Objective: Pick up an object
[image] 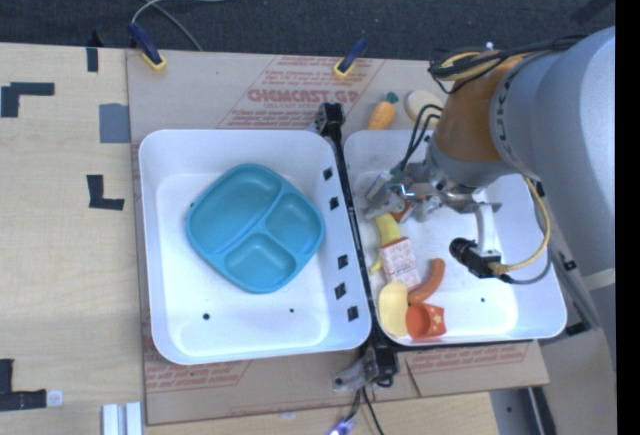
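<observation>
Reaching in from the right, the grey arm [545, 123] with its orange band [470, 118] hangs over the right bin [520, 308], its pincer [398, 195] low near that bin's left wall. Whether the pincer is apart or together cannot be told; nothing is seen clamped in it.

Objects for picking lie in a loose column along the right bin's left side, just below the pincer: a small yellow piece [387, 224], a pale carton [399, 259] with red print, an orange-red sausage [429, 280] to its right, a yellow pear-like piece [393, 305] and a red-orange piece [428, 321] touching it.

In the left bin [165, 253] a blue divided plate [256, 226] lies flat near the centre.

On the cardboard [290, 88] beyond the bins lie a toy carrot [383, 111] and a cream object [422, 105], side by side. Two yellow clamps [148, 51] grip the cardboard's far edge on the table [60, 223].
</observation>
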Available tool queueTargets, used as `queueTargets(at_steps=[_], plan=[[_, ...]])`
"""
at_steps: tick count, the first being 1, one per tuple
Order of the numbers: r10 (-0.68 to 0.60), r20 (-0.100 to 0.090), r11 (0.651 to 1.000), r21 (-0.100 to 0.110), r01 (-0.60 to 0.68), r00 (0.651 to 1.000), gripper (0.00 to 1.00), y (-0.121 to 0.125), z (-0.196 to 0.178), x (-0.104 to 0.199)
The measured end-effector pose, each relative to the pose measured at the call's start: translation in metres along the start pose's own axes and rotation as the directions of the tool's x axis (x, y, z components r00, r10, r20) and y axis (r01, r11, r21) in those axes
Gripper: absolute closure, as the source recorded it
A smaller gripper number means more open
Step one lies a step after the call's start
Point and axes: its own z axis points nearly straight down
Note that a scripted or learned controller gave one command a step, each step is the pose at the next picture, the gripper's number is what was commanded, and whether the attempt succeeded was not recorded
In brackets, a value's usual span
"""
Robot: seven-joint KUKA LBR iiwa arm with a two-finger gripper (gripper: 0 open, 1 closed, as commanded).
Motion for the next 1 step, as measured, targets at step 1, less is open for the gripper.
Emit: queueTargets(at_steps=[1], plan=[[-0.002, -0.001, 1.000, -0.002, 0.002, 1.000, 1.00, 0.0007, -0.0098, 0.0007]])
